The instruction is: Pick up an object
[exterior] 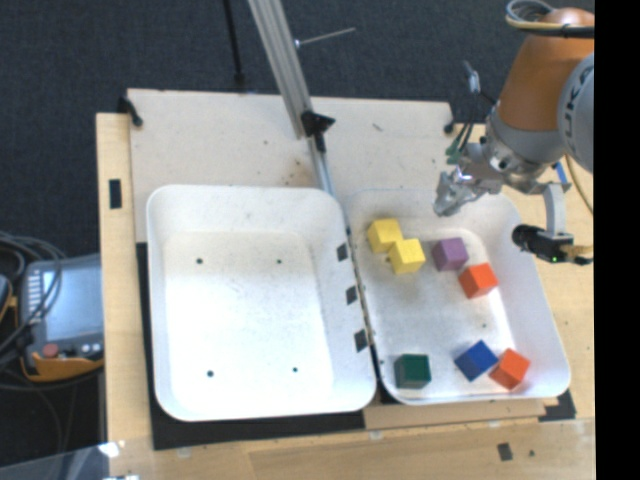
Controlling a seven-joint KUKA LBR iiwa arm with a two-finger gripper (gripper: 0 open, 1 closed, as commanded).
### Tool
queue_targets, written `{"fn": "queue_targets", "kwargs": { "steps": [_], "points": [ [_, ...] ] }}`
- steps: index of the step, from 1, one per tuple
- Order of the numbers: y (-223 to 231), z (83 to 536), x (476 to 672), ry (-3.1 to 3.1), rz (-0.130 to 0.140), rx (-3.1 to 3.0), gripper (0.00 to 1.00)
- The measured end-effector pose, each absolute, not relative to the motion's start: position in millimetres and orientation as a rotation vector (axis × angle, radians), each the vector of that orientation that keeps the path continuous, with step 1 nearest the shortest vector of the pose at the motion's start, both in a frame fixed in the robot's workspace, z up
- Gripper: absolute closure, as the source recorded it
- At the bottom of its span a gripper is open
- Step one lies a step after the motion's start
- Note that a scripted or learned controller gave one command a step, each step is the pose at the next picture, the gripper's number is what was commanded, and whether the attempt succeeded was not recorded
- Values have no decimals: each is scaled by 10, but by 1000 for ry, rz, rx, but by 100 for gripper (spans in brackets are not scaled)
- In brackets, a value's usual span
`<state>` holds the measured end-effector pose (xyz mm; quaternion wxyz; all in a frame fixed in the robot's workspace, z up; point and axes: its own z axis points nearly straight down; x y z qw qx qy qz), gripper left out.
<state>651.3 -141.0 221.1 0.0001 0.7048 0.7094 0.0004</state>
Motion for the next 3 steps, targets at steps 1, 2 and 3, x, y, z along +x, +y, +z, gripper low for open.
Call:
{"fn": "queue_targets", "kwargs": {
  "steps": [1, 2, 3],
  "points": [
    [-927, 2156, 6334, 2229, 0, 2215, 100],
    [-483, 2312, 6085, 2230, 4, 2214, 100],
    [24, 2434, 5837, 2232, 3, 2214, 100]
  ]
}}
